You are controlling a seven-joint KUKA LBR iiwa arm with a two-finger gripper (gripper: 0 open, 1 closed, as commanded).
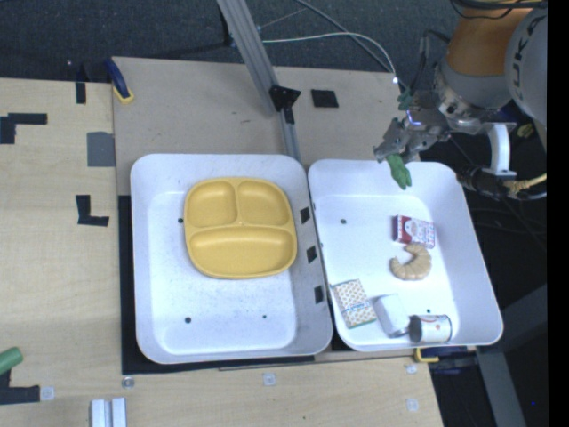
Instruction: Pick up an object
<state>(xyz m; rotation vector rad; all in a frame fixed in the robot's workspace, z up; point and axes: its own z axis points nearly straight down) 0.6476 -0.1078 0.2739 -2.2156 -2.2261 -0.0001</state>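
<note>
My gripper (399, 152) hangs over the far edge of the right bin (462, 205). It is shut on a small green object (402, 173), which dangles from the fingertips above the bin's back rim. Lower in the right bin lie a red and white carton (414, 230), a tan croissant-shaped piece (411, 263), a checkered packet (353, 302) and a grey and white can (420, 327) on its side. The arm comes in from the upper right.
The left bin (160, 310) holds a yellow divided plate (240, 227). A slanted metal pole (253, 47) rises behind the bins. Cables hang to the right of the wrist. Another green piece (8, 359) lies on the bench at the far left.
</note>
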